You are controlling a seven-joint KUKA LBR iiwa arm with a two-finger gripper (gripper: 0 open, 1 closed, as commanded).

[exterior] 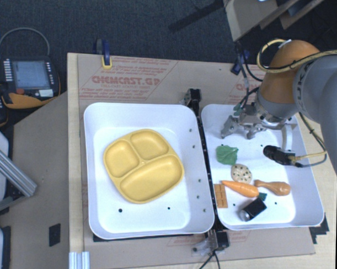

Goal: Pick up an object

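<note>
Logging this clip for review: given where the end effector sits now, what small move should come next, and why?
Probably a short shift toward the green item and then a descent. The end effector sits at the far end of the right bin, with nothing seen in it, and the green piece is the closest object, lying apart from the cookie and carrot.

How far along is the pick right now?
Done: the gripper sits low over the back of the right bin. In hand: nothing visibly between its fingers. Left: the grab itself; the green piece, cookie, carrot, wooden tool and black object all lie in the bin.
</note>
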